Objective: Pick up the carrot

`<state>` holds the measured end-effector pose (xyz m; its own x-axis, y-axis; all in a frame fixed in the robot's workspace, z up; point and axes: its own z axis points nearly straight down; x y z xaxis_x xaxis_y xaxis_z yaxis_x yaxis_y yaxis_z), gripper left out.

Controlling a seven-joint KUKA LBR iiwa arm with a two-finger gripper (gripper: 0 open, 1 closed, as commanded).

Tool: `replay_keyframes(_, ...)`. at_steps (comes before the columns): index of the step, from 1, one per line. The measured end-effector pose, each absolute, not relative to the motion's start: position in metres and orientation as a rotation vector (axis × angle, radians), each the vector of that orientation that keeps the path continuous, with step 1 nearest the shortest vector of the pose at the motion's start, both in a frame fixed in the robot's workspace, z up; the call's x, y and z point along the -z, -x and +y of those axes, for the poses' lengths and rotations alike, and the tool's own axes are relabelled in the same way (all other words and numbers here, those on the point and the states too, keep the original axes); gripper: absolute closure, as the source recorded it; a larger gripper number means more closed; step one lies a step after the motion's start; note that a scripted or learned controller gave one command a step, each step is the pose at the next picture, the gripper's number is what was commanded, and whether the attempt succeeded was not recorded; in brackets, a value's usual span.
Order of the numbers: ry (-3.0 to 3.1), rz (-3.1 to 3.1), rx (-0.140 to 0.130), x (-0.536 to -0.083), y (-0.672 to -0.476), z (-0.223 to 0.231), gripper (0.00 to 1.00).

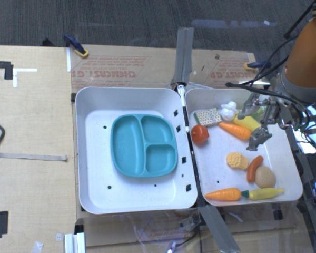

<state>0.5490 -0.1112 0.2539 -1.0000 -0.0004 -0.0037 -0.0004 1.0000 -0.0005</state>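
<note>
An orange carrot [235,130] lies slanted in the upper middle of the right bin [292,165]. A second carrot [223,194] rests along that bin's front wall. My gripper [254,124] hangs over the upper right of the bin, just above the thick end of the slanted carrot. It is open: one finger [246,108] stands behind the carrot's end and the other [260,137] in front of it. Nothing is held between them.
Around the carrot lie a red tomato [199,134], a speckled cracker [207,116], a white piece [228,109], a yellow piece [246,122], corn [236,160], a sausage [254,168], a potato [265,178] and a yellow-green pepper [266,193]. The left bin [89,183] holds a teal divided plate [145,144].
</note>
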Motion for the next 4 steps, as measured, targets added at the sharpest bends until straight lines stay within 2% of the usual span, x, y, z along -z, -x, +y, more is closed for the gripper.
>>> replay_keyframes(1, -0.210, 3.132, 0.000, -0.124, -0.584, -0.106, 0.00)
replay_keyframes(2, -0.204, 3.127, 0.002, -0.134, -0.586, -0.105, 1.00)
replay_keyframes(3, -0.720, 3.054, 0.000, -0.168, -0.529, -0.117, 1.00)
replay_keyframes(4, -0.215, 3.131, 0.000, -0.093, -0.566, -0.130, 1.00)
